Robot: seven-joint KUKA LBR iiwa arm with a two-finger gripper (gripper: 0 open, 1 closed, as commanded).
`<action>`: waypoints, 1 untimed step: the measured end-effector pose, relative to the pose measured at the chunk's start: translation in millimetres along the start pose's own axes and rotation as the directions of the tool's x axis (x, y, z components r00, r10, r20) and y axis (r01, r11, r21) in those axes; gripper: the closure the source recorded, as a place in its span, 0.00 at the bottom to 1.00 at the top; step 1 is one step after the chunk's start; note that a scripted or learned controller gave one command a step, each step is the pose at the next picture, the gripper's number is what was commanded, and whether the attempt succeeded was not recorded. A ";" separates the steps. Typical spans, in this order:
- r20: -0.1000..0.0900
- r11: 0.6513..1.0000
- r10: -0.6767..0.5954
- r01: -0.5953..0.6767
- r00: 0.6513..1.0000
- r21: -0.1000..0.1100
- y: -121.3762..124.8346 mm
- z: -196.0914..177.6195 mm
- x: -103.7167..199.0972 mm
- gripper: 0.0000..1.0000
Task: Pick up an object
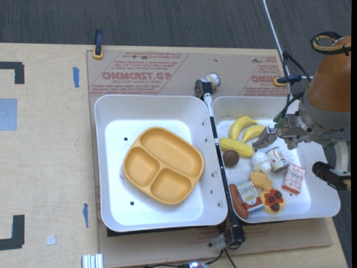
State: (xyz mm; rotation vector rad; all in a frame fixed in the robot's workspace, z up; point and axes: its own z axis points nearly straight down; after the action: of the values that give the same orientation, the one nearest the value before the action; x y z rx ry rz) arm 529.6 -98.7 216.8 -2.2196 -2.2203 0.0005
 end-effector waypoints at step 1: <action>0.001 1.000 0.001 -0.001 1.000 -0.001 29.5 110.8 -5.9 0.00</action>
State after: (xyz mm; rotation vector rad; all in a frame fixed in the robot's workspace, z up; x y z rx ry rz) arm 558.9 -104.4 105.9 -2.2222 -2.2199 0.0013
